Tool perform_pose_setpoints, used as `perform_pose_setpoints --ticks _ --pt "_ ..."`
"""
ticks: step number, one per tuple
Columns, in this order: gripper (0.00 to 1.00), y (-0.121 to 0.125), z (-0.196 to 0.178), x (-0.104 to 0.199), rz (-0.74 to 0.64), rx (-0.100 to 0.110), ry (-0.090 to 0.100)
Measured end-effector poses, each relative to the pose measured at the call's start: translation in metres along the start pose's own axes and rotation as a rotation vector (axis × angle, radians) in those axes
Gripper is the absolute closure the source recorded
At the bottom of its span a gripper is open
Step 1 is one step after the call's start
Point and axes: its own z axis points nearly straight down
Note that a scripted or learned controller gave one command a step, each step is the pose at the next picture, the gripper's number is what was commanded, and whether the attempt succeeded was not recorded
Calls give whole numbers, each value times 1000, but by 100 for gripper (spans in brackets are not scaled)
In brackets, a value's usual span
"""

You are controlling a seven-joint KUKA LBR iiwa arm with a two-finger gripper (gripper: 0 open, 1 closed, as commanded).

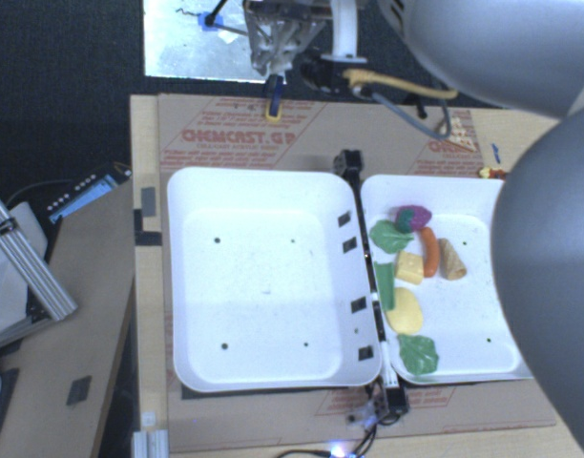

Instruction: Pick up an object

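At the far left, an aluminium-framed stand (25,265) leans across the tan bench, with a dark strip with blue markings (82,194) lying just beyond it. Next comes the left shallow white plastic bin (192,351), resting on a brown cardboard sheet printed with red lettering (239,136).

Above that bin, past its far edge, I hang my gripper (274,70) over the boundary between the cardboard and a pale reflective panel (192,22). My metal fingers converge downward to a narrow tip, but I cannot tell whether they are open or closed. Just below the tip sits a small blue and yellow piece (273,98); whether I grasp it or it merely lies beneath me is unclear.

A row of black clips (354,246) joins the two bins. In the right shallow white plastic bin (483,351), the objects cluster along its left side: a purple rounded toy (414,217) at the far end, a green leafy piece (387,237) touching it, an orange carrot-shaped piece (429,251), a tan cone-like piece (451,259), a pale yellow block (409,268), a yellow rounded lump (405,311), and a second green leafy piece (418,354) nearest the camera.

My grey arm (550,256) covers the right part of that bin.
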Motion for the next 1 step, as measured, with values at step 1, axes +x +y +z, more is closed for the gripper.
perform_pose_setpoints --ticks 1 --pt "100 0 -19 0 0 2 -1"
